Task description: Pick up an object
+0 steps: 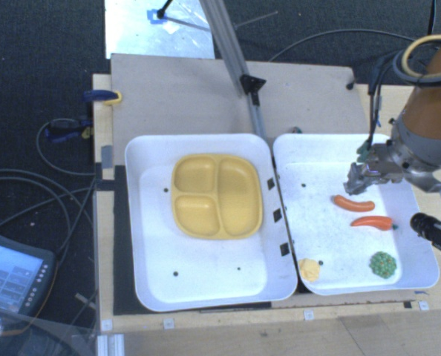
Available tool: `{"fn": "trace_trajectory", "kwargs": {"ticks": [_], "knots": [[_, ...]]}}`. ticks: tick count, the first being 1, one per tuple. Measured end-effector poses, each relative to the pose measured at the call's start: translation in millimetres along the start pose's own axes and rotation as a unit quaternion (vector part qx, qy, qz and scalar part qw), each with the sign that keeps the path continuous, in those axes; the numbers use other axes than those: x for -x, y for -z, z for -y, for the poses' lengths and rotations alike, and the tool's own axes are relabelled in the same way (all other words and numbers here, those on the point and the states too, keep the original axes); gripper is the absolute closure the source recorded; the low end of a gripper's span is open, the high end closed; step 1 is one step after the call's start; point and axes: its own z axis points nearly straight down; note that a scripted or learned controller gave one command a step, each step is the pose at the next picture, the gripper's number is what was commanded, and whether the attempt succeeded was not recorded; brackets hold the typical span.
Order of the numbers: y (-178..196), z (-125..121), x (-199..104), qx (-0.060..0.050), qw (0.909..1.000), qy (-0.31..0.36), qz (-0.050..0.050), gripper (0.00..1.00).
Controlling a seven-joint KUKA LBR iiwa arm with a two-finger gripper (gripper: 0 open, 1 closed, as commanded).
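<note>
In the right bin (302, 162) lie two orange-red sausages, one (353, 203) above the other (371, 222), a green broccoli piece (383, 264) near the front right corner, and a small yellow lump (309, 269) at the front left. My gripper (359, 180) hangs over the right bin's back right part, just above the upper sausage. Nothing shows between its fingers. The grey arm with its orange band (430, 106) enters from the right.
The left bin (150, 273) holds a yellow divided plate (217, 196) with three compartments. A slanted metal pole (232, 47) crosses the bench behind the bins. Cables and a teach pendant (9, 273) lie on the floor at left.
</note>
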Motion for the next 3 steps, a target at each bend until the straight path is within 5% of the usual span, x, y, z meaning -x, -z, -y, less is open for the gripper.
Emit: {"fn": "trace_trajectory", "kwargs": {"ticks": [3], "knots": [[-36.4, -14.6, -149.6, -0.003, 1.0000, 0.000, -0.001, 1.00]]}}
